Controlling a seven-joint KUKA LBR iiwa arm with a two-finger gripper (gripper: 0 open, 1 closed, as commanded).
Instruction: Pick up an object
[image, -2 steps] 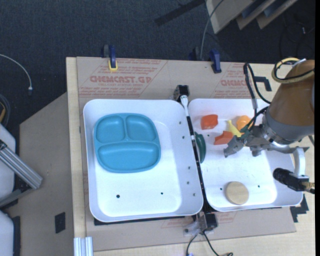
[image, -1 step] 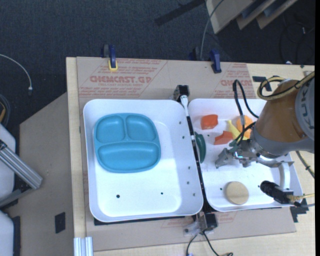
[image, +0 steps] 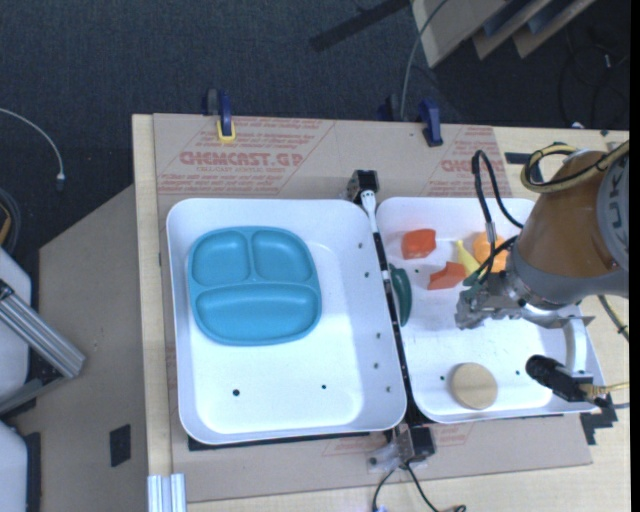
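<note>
My gripper (image: 478, 306) hangs low over the middle of the right bin (image: 432, 400), under the orange-banded wrist. Just behind it lie a red block (image: 441, 277), a yellow piece (image: 467, 256) and an orange piece (image: 482, 246), partly hidden by the arm. An orange-red cube (image: 419, 243) sits farther back. A round tan wooden disc (image: 473, 386) rests near the bin's front edge. A dark green object (image: 401, 293) leans against the bin's left wall. I see nothing between the fingers.
The left bin (image: 290, 400) holds a blue divided plate (image: 256, 285) in its rear left part. A black fitting (image: 556, 377) sticks out at the right bin's front right. Clamps and cables lie along the bench's back edge.
</note>
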